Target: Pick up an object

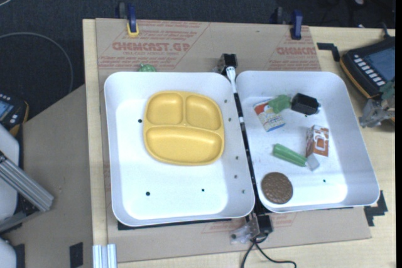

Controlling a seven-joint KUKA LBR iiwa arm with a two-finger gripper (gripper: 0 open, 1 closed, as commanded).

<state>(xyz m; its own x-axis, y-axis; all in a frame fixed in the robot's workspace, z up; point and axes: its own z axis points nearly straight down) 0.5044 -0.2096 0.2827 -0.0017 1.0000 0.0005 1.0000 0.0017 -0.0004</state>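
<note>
**Waiting for a pick: two bins laid out, several objects on offer**

Starting at the far left, the left bin (125,198) is the one farther from the side where the arm reaches in. It holds a yellow divided plate (184,127), lying flat in the bin's rear half with its three compartments facing up. A small green scrap (147,68) lies on the cardboard-covered bench (188,41) just behind this bin, and a blue clamp (131,14) grips the board's rear edge.

The right bin (355,154) touches the left one along a dark seam, and it holds the smaller things. A red, white and green carton (270,115) lies near the rear of this bin. A black object (305,103) sits just beside it, toward the arm's side. Further forward, a green stick (289,154) lies at a slant. A brown-and-white packet (318,141) is just beside the stick's right end, though contact between them cannot be told. A round brown disc (277,187) rests at the front of the bin, near the seam.

A second blue clamp (296,23) sits on the board behind this bin. Past the bin's right rear corner, a handheld control unit (372,67) with an orange edge rests on the bench.

Whether the pincer is wide, narrow or holding anything cannot be told. All the objects listed lie in their bins.
</note>
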